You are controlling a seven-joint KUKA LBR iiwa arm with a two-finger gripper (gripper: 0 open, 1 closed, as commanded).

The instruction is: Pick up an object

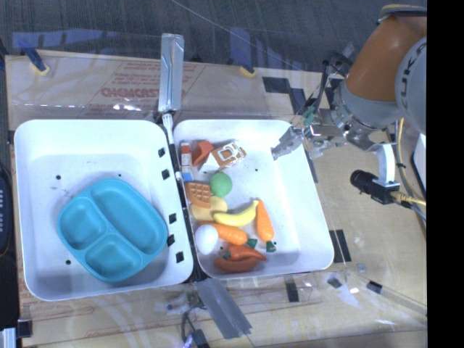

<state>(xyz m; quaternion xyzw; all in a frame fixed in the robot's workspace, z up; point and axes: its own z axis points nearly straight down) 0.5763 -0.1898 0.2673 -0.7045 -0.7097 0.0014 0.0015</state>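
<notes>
White plastic bins are sitting side by side as the gripper (285, 146) is hovering over the right bin (308, 216), near its upper right corner.

We are seeing toy food crowded along that bin's left half: a banana (239, 215), a green ball (221, 185), two carrots (264, 222), a white egg (206, 238) and a waffle (198, 192), all touching or nearly so, likely because they were tipped in loosely. We are judging the banana, lying on top, the easiest pick. The gripper is carrying nothing, and we cannot tell how far its jaws are parted. A blue divided tray (112, 228) is resting in the left bin (43, 151).
</notes>
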